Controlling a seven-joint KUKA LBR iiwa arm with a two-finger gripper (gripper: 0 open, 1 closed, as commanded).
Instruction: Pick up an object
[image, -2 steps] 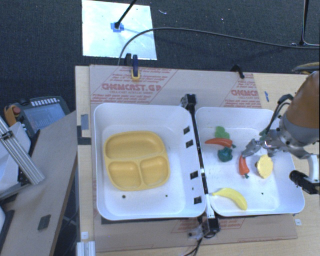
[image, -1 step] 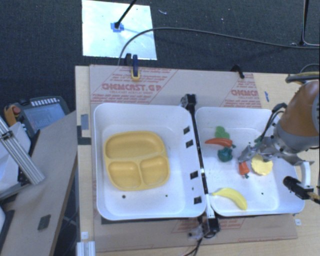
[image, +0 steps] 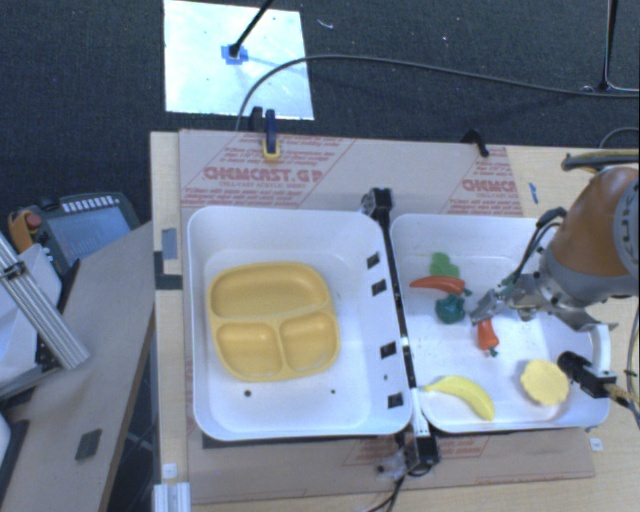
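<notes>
Reaching in from the right, our gripper (image: 487, 308) is hanging low over the right bin (image: 420, 235), its tip just above a small red-orange piece. Whether it is apart, together or clamped on something, we cannot tell from this slant.

We are working from the biggest things down. The two white bins are sitting side by side on the bench. The left bin (image: 200, 300) is holding a yellow tray (image: 272, 320) with three compartments. The right bin is holding the small toys.

Nearest us lies a banana (image: 462, 394), with a yellow disc (image: 543, 382) to its right. Farther in, we are seeing a red pepper (image: 438, 284) lying across the bin, a green piece (image: 444, 265) just beyond it, and a teal piece (image: 450, 310) just near of it. The red-orange piece, a carrot (image: 487, 336) by its look, is lying right of the teal one.

We are judging the carrot to be the target, since the gripper is right above it. It is probably light, stiff plastic and a bit slick, so it may squirt out of a pinch. We are favouring a hold across its thick middle, square to its length, keeping off the teal piece close beside it.
</notes>
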